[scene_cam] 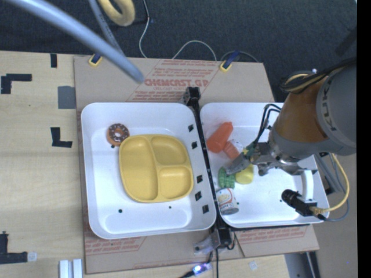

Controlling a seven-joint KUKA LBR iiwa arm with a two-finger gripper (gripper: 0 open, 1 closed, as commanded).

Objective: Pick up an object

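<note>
The right bin (264,204) holds several small objects. An orange-red piece (219,136) lies at its upper left, with a paler orange bit (232,150) beside it. A green object (225,179) and a yellow object (245,176) sit close together at mid left. A small can (226,201) lies near the front left corner. My gripper (242,164) hangs low over the bin, right above the yellow object and beside the green one. The arm's wrist hides how it meets them.
The left bin (98,207) carries a yellow divided plate (156,167) and a brown donut (117,133) at its upper left. A black ridge (200,149) separates the bins. The arm's body (313,120) covers the right bin's upper right.
</note>
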